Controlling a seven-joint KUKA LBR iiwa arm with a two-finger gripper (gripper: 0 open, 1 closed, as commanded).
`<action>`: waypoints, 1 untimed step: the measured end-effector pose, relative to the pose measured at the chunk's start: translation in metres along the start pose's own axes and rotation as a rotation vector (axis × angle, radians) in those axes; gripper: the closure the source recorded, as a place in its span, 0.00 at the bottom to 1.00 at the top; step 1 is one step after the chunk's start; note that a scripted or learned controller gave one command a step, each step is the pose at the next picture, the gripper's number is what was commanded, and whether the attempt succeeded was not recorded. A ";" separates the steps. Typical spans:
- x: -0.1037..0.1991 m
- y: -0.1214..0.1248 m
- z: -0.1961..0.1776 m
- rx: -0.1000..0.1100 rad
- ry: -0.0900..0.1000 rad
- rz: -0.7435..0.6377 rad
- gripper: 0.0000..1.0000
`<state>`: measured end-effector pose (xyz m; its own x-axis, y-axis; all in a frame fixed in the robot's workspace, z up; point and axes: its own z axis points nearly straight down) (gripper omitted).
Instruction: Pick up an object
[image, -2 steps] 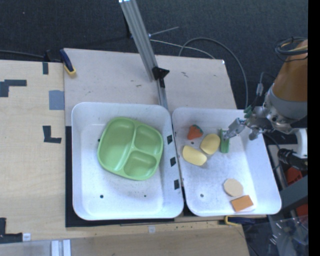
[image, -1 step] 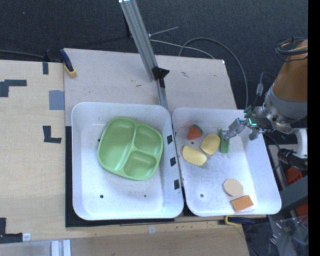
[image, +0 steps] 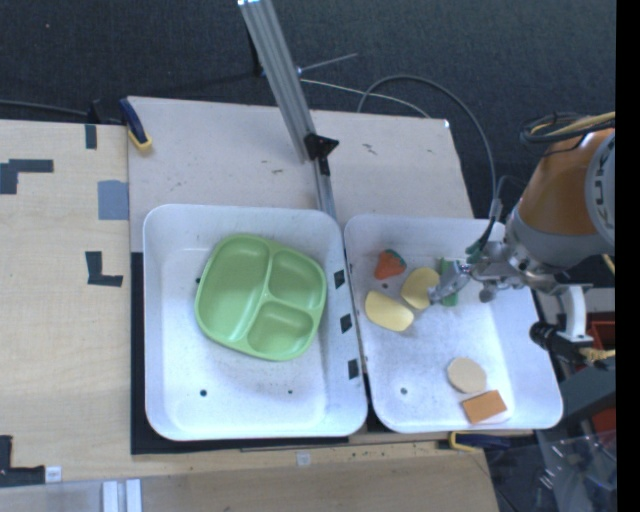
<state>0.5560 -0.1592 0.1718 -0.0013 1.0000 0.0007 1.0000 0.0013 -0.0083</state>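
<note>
My gripper (image: 447, 286) hangs low in the right bin (image: 520, 330), at the end of the grey arm that comes in from the right. It sits right beside the right edge of a yellow rounded piece (image: 419, 288). Whether it touches that piece is unclear. A second yellow piece (image: 389, 311) lies just left and nearer. A red-orange piece with a green top (image: 390, 264) rests behind them. A tan disc (image: 466, 375) and an orange block (image: 485, 407) lie near the bin's front right.
The left bin (image: 170, 330) bears a green divided plate (image: 262, 296). A metal pole (image: 290, 90) slants down to the wall between the bins. Cables loop behind the right bin.
</note>
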 end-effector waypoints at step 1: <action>-0.004 0.000 0.045 -0.002 -0.001 0.000 0.00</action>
<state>0.5557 -0.1636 0.1266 -0.0009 1.0000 0.0001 1.0000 0.0009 -0.0068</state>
